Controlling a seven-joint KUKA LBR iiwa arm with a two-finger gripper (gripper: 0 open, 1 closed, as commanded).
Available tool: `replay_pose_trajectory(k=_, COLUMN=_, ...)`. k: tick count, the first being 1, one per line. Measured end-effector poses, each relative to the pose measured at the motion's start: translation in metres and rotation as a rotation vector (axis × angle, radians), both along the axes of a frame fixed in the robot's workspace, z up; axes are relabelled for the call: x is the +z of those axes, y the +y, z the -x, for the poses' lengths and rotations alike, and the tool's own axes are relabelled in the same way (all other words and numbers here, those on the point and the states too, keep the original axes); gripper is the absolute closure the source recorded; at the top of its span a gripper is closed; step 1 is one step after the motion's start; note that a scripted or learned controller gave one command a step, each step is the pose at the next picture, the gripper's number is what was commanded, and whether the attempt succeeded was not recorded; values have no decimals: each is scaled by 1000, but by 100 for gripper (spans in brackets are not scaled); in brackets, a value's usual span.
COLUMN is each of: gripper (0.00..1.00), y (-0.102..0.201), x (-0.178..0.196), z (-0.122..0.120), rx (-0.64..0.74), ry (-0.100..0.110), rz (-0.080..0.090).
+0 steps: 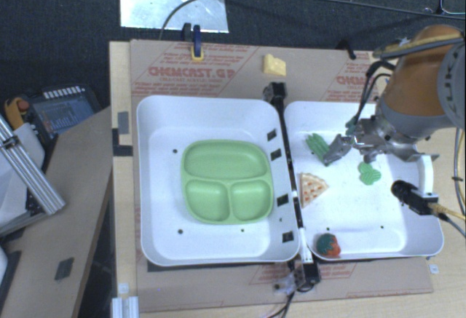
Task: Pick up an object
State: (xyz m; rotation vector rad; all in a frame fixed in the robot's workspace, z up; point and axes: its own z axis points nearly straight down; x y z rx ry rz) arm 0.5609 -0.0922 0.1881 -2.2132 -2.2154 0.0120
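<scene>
Left bin (156, 164): one green tray (226, 180). Right bin (408, 236): four items. Arm (419, 80) enters over its right edge; gripper (342, 149) fingers apart, holding nothing.

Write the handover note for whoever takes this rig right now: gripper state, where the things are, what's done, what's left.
Gripper: low over the right bin, nothing visibly between its fingers; whether open or shut is unclear.
Right bin: long green piece just left of the gripper, small green item to its right, pizza slice by the divider, red-and-green piece in the near corner.
Left bin: green divided plate.
Done: arm is over the objects.
Left: grasp and lift one.
</scene>
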Motion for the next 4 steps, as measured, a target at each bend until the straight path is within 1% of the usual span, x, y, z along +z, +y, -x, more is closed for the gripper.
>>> replay_pose_trajectory(k=1, gripper=0, y=0, x=7, z=-3, rx=2, ry=-14, rz=2)
replay_pose_trajectory(k=2, gripper=0, y=2, x=-36, z=2, rx=0, ry=-8, rz=0)
replay_pose_trajectory(k=3, gripper=0, y=1, x=-95, z=5, rx=-2, ry=-13, rz=0)
replay_pose_trajectory(k=4, gripper=0, y=1, x=-98, z=2, rx=0, ry=-18, rz=-1)
